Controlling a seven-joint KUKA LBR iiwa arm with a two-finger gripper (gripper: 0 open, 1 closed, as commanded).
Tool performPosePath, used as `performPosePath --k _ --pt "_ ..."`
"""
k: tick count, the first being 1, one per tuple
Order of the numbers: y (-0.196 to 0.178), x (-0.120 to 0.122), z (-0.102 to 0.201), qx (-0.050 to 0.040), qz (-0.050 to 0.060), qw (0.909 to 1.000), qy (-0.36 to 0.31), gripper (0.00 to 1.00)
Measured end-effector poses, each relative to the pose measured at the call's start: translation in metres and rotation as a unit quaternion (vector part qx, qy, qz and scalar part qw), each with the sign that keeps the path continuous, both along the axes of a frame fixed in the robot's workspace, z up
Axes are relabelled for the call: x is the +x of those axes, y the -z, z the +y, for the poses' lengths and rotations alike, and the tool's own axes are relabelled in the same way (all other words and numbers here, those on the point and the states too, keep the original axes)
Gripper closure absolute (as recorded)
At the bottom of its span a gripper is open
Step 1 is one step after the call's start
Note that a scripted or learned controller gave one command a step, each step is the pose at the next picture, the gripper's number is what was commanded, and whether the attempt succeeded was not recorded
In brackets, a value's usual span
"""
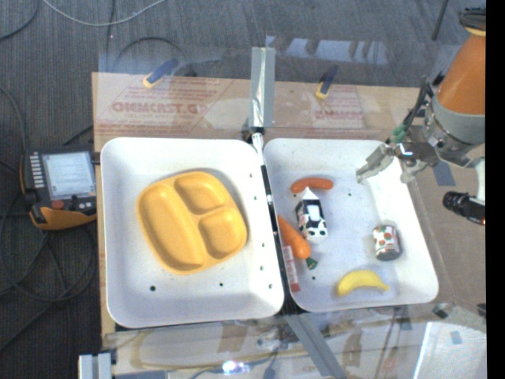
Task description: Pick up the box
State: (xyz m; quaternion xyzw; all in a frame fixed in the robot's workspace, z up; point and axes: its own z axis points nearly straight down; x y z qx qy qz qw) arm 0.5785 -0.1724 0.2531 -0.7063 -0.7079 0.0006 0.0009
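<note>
Nearest the camera lies a yellow plastic banana (362, 283), at the front of the right white bin (426, 290). Left of all, a yellow divided tray (192, 219) fills the left white bin (126, 290). Going right: an orange carrot (293, 240), the small box printed in black and white like a cow (312, 219), upright near the middle of the right bin, an orange sausage (312, 185) behind it, a small can (386, 242). Farthest right, the tool (388, 164) hangs over the back right corner with fingers spread, pinching nothing.
</note>
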Motion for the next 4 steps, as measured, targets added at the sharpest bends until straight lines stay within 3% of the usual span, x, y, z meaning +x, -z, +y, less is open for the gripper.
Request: performPosePath --k 1,2,3,4 --pt "0.045 0.032 -0.008 -0.0017 0.001 1.0000 0.003 0.00" --pt "0.153 -0.011 0.016 0.0005 -0.001 0.9999 -0.010 0.00" --pt "0.163 0.030 -0.013 -0.0009 -0.006 0.9986 0.053 0.00" --pt "0.165 0.083 0.010 -0.0048 0.015 0.9949 0.099 0.00"
